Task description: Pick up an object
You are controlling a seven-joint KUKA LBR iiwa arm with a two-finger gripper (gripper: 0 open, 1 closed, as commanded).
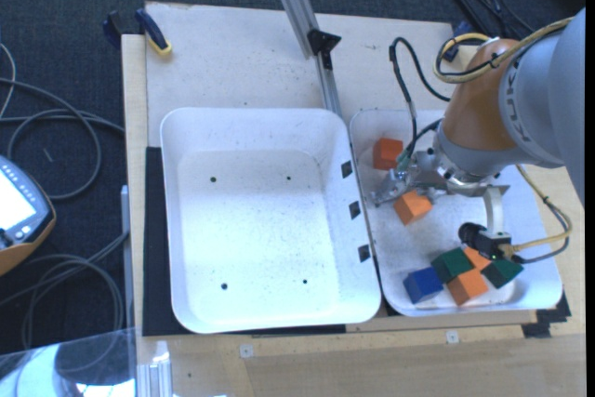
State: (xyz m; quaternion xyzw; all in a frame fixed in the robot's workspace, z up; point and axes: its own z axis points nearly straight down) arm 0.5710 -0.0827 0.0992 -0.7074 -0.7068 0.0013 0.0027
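Camera view. Two shallow white bins sit side by side on the surface (232, 51). The left bin (186, 135) holds no blocks; the right bin (544, 218) holds every candidate object. The grey arm (548, 98), with its orange band (474, 107), reaches in from the right and ends over the upper middle of the right bin. The tool (395, 191) points toward the bin's left wall, close to the divide between the two bins.

Objects. One orange block (388, 152) lies near the upper left corner of the right bin, just above the tool. A second orange block (414, 206) lies just beside the tool, at its lower right, and appears to touch or nearly touch the metal of the tool. A cluster sits at the lower edge of the bin, well apart from the tool: a blue block (423, 284), a green block (455, 263), an orange block at the bottom (468, 286) and a dark green block (503, 272).

Tool state. Whether the tool's parts stand apart or together cannot be told; the wrist hides them.

Progress. No block is visibly clamped or lifted, so the pick is judged not yet done. The tool is low among the two upper orange blocks; closing on one and raising it remain.
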